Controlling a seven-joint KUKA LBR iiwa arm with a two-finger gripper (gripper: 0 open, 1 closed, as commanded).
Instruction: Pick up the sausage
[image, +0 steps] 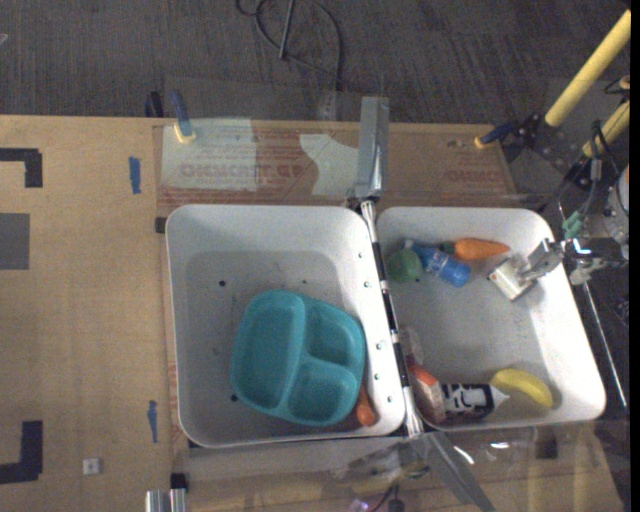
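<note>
The sausage (366, 411) is a small orange-red piece in the left bin (200, 250), at its near right corner. It is tucked against the edge of the teal divided plate (298, 357), and part of it is hidden. My gripper (518, 278) is low over the right bin (480, 330), near its far right side, just below an orange carrot (481, 248). It is well away from the sausage, across the wall between the two bins. Nothing shows between its tips.
The right bin also holds a green ball (404, 265), a blue bottle (444, 265), a yellow banana (523, 387) and a black-and-white bottle with a reddish end (455, 398). A metal bar (372, 150) stands behind the bins.
</note>
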